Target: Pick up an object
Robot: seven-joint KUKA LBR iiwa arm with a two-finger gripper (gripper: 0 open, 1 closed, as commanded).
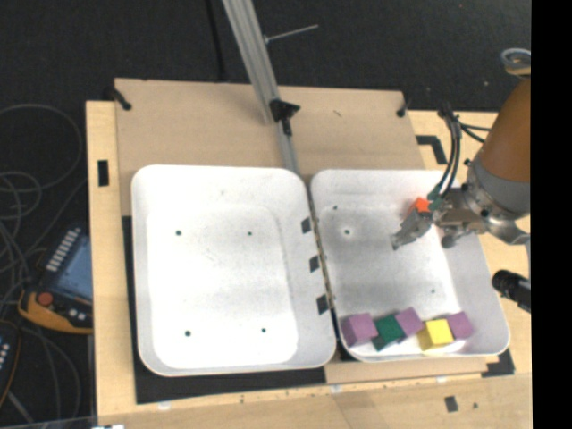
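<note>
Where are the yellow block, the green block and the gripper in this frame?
yellow block [437, 333]: camera view, on its top face.
green block [389, 331]: camera view, on its top face.
gripper [401, 238]: camera view, at its fingertips over the right bin.

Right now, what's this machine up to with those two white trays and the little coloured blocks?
A robot arm reaches in from the right over the right-hand bin. Its hand hangs above the bare middle of that bin, with nothing visibly between its fingers. The blocks it is meant to pick from sit in a row along the bin's near edge: a purple block, a green block, a yellow block, and more purple ones behind. The left-hand bin sits alongside.
</note>
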